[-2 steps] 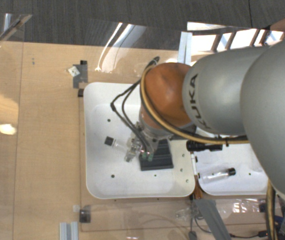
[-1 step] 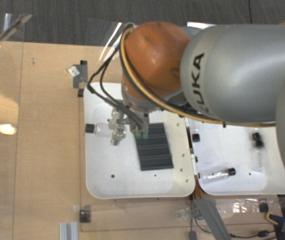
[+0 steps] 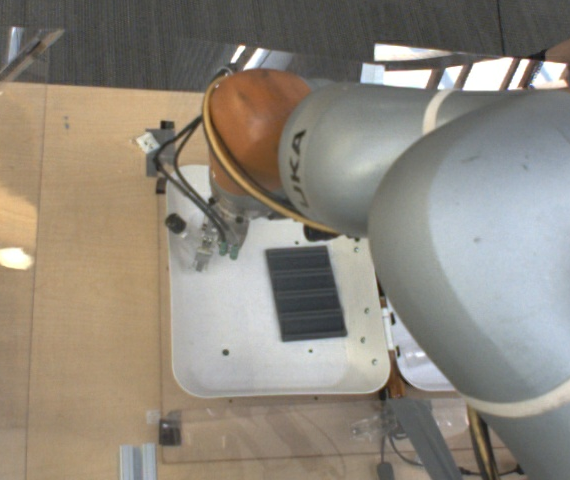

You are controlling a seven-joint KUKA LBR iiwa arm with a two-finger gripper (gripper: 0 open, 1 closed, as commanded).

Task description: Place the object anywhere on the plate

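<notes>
Slab (image 3: 306, 293) in left bin (image 3: 225, 368), hand (image 3: 210, 248) over its far-left corner, right bin (image 3: 425, 373) beside, under the arm (image 3: 485, 248)

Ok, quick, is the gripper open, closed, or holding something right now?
Gripper: cannot be told from this view; it hangs over the left bin.

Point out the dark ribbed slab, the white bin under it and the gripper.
dark ribbed slab (image 3: 306, 293): camera view, middle of its ribbed top.
white bin (image 3: 220, 328): camera view, bare floor left of the slab.
gripper (image 3: 215, 251): camera view, its lower end.
</notes>
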